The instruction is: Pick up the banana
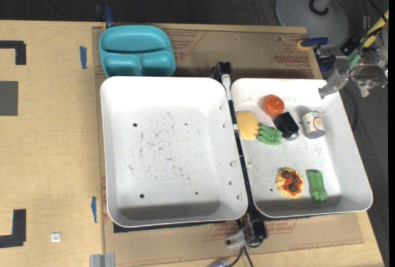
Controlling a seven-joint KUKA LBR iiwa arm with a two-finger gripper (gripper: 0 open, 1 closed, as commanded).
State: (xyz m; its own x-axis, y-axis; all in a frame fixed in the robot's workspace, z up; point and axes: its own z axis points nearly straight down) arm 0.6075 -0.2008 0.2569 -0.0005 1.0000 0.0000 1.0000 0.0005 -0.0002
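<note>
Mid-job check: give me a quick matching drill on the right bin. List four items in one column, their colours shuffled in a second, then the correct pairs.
Items:
1. ball
2. can
3. block
4. pickle

Colours:
A. black
B. green
C. orange
D. silver-white

Pairs: 1-C, 2-D, 3-A, 4-B
</note>
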